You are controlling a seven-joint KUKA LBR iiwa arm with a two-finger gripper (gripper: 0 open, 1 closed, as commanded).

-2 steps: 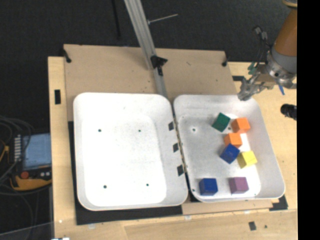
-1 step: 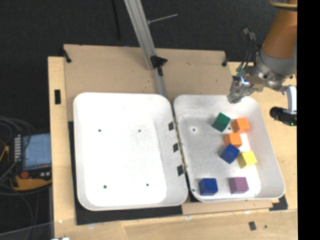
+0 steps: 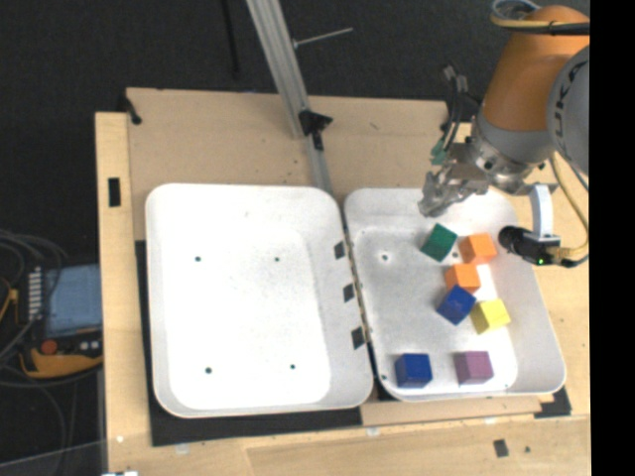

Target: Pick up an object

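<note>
Two blue cubes [image 3: 414,369], two orange [image 3: 462,277], one purple, yellow, green, hand [image 3: 435,204] grip unclear

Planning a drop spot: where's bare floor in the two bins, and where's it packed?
Left bin: bare floor wall to wall. Right bin: bare strip along its left wall, between the green block and the lower blue block. Crowded on its right: orange, blue, yellow and purple blocks, with the claw above the green one.
</note>
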